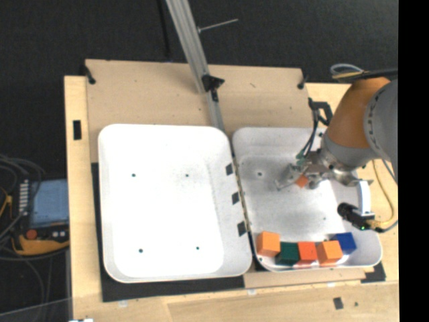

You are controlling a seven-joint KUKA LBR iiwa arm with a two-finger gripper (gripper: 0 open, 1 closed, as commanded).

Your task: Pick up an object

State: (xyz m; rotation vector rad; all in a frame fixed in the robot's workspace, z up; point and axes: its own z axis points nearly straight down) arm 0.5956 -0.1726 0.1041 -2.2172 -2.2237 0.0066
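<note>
My gripper (300, 178) hangs over the upper middle of the right white bin (268, 146), reaching in from the right. Its fingers look spread, so it is open. A small orange-red block (303, 181) shows just under the gripper, between the fingers; I cannot tell whether they touch it. Along the bin's front edge lies a row of blocks: an orange one (269, 242), a green one (289, 253), two more orange ones (307, 251) (329, 251) and a blue one (345, 241).
The left white bin (167, 200) lies beside the right one, with small clips on the shared rim. A slanted metal post (194, 52) rises behind the bins. Cables and a black fitting (355, 215) hang at the arm's right.
</note>
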